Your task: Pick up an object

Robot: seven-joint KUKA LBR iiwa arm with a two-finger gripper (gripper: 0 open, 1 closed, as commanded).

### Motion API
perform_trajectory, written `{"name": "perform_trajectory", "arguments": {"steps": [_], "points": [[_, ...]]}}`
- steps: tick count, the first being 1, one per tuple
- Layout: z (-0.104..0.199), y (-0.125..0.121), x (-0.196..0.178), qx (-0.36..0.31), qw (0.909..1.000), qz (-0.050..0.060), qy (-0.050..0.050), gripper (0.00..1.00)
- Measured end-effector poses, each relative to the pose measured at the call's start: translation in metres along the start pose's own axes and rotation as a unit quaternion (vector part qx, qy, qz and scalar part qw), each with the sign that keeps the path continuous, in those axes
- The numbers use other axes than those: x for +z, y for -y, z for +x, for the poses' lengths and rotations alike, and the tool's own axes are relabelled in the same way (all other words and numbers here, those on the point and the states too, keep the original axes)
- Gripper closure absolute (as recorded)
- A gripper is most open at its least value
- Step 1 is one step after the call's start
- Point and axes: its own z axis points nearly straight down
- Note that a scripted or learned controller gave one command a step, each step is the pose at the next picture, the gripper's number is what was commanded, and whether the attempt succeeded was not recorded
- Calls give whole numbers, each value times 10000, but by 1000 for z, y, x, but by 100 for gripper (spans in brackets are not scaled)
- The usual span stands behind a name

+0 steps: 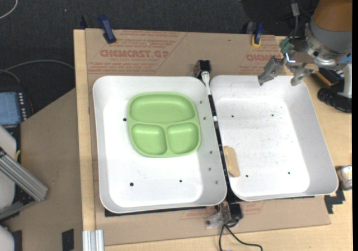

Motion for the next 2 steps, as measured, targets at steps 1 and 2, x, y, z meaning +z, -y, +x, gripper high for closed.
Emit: {"name": "perform_trajectory", "arguments": {"steps": [1,2], "points": [[44,28,-122,-28,10000,-81,5,0],[20,113,-228,19,10000,-74,13,0]]}}
